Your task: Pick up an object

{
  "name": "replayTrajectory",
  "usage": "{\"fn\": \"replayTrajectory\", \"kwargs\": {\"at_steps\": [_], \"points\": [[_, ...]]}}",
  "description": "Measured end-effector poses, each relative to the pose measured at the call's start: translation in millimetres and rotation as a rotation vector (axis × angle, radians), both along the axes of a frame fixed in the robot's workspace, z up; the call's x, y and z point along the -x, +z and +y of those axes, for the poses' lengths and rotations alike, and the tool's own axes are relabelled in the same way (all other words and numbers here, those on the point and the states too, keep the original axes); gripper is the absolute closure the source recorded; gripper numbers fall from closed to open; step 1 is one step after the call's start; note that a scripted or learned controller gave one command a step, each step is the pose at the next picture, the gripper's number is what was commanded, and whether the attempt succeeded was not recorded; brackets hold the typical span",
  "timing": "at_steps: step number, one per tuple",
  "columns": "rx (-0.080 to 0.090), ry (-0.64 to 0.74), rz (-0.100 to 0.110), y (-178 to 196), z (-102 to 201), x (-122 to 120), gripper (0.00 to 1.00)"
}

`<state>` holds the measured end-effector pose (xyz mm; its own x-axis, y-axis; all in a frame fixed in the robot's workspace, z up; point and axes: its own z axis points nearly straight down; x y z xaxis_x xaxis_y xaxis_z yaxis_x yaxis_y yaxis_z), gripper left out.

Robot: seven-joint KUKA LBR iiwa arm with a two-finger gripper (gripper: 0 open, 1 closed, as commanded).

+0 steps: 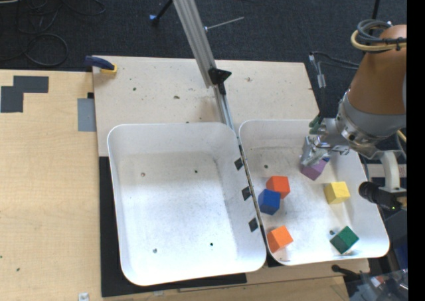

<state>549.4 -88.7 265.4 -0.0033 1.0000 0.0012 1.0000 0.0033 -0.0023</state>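
A small purple block (pixel 313 169) sat at the tip of the claw (pixel 316 158), its lower corner and one pale violet face showing, its upper part hidden behind the metal fingers. The fingers seemed to be closed on it, though the block's contact with the floor of the right bin (pixel 372 243) could not be made out. Just below and left of the claw an orange cube (pixel 279 185) touched a blue cube (pixel 269 200). A yellow cube (pixel 337 192) lay just below the claw to the right. Farther below were a second orange cube (pixel 280 237) and a green cube (pixel 344 239). The left bin (pixel 116 160) lay well left, both bins on the pale surface (pixel 153 94). The arm's upper part was cut off at the frame's edge.
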Motion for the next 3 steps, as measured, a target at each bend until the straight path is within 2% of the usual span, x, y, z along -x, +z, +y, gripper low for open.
{"fn": "replayTrajectory", "kwargs": {"at_steps": [1,2,3], "points": [[-0.001,0.000,0.002,-19.4,48.9,-20.5,1.00],[0.000,0.000,-0.001,-16.0,95.6,-45.0,1.00],[0.000,0.001,0.000,-24.1,154.1,-57.4,1.00]]}}
